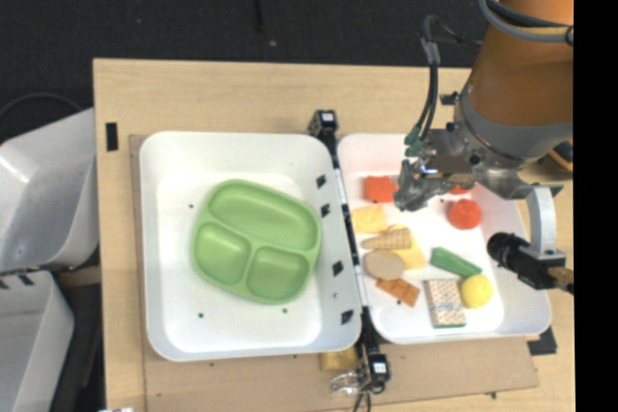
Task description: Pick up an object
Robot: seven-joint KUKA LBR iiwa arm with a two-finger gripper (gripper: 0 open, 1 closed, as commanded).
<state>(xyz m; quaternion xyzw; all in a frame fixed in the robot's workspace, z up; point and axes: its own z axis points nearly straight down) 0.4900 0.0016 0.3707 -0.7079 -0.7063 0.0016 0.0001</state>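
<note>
Toy food pieces fill the right white bin (541, 314); the gripper (410, 198) hovers at its far-left part, just beside a small orange plastic block (379, 189). Whether the claw is spread or pinched, I cannot tell. The block looks light, stiff and slightly slick; squeezing its flat opposite sides seems safest.

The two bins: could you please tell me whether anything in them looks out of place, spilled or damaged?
Nothing stands out. The green divided plate lies flat, slightly turned, in the left bin. The toy food pieces sit loosely clustered inside the right bin, none spilled, with the tool above them.
</note>
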